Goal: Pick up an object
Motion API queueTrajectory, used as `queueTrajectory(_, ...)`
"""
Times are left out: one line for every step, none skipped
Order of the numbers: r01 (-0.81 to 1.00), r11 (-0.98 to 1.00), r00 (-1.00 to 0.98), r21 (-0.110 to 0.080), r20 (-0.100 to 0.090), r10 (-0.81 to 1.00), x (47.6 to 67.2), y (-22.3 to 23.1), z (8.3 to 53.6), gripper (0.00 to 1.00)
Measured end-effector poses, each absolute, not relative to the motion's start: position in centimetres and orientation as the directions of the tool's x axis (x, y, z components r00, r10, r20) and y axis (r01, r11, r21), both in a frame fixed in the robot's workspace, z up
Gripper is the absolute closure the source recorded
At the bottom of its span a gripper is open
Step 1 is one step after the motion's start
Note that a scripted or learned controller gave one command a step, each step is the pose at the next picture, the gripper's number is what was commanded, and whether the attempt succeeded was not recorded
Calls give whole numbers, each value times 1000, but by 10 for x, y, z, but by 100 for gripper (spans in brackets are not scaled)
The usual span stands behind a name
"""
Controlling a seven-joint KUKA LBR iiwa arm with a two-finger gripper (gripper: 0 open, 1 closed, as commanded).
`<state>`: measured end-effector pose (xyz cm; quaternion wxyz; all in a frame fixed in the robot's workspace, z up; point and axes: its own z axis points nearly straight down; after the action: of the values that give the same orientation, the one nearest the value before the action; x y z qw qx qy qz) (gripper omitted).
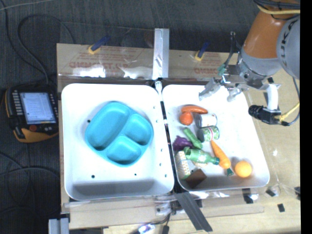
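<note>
Leftmost, beside the bench: a handheld screen unit (pixel 30 112). Left bin (pixel 73 179): one blue divided tray (pixel 119 132). Right bin (pixel 253 130): tomato (pixel 186 118), purple vegetable (pixel 182 142), green bottle (pixel 201 155), can (pixel 208 132), carrot (pixel 222 156), orange (pixel 243 169), clustered together. Gripper (pixel 220 89): fingers spread, holding nothing, above the right bin's far edge, apart from the pile.

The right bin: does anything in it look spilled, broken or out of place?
Nothing stands out. The toy foods lie in a loose heap inside the right bin: a carrot, an orange, a green bottle. None hangs over the rim. The gripper is above the bin's far edge.
</note>
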<state>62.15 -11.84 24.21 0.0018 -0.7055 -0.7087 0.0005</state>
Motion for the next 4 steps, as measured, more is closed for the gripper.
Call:
queueTrajectory(996,85,-85,-4,2,996,548,-151,150,0)
queueTrajectory(986,167,-167,12,-3,986,520,-178,90,0)
queueTrajectory(986,168,-168,15,-1,986,522,-177,100,100)
queueTrajectory(996,89,-89,-2,-1,996,513,-167,212,100)
